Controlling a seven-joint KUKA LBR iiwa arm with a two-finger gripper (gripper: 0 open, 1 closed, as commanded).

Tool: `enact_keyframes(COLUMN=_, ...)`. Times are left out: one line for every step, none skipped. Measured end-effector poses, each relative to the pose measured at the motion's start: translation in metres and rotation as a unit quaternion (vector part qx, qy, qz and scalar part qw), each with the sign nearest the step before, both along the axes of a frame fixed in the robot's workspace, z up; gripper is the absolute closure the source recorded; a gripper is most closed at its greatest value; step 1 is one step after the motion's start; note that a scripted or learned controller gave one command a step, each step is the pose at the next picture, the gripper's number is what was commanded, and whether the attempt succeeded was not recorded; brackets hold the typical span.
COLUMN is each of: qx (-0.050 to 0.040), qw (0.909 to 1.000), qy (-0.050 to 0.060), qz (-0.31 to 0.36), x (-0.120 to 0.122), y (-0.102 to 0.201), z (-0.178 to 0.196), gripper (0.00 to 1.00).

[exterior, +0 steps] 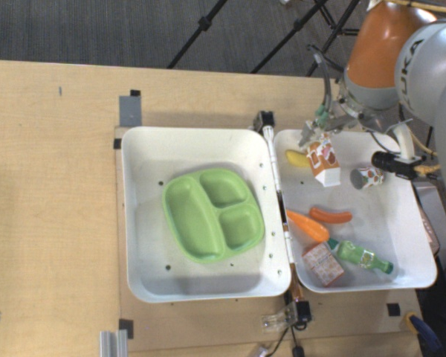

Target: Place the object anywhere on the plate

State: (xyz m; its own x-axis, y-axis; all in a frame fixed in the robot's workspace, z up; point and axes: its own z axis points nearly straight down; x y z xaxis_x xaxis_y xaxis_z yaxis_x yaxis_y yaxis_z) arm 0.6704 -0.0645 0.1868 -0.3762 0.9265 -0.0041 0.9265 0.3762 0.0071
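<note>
A green plate [208, 225] with three compartments lies in the middle of the left bin [143, 199], and nothing rests on it. My gripper [321, 127] is over the far left part of the right bin [410, 233]. It hangs just above the top of an orange and white carton [325, 162]. The carton stands on the bin floor, and I cannot make out whether the gripper touches it. The arm's orange band [375, 47] rises behind.
The right bin also holds a yellow piece [296, 158] beside the carton, a small patterned cup [366, 176], a red sausage [331, 216], an orange carrot [309, 226], a green bottle [363, 256] and a brown box [322, 263]. A ridge [276, 192] separates the bins.
</note>
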Motion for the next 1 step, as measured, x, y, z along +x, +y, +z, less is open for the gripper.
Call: enact_keyframes(qx=0.0011, qw=0.9987, qy=0.001, qz=0.050, x=-0.0036, y=0.1136, z=-0.0007, gripper=1.00)
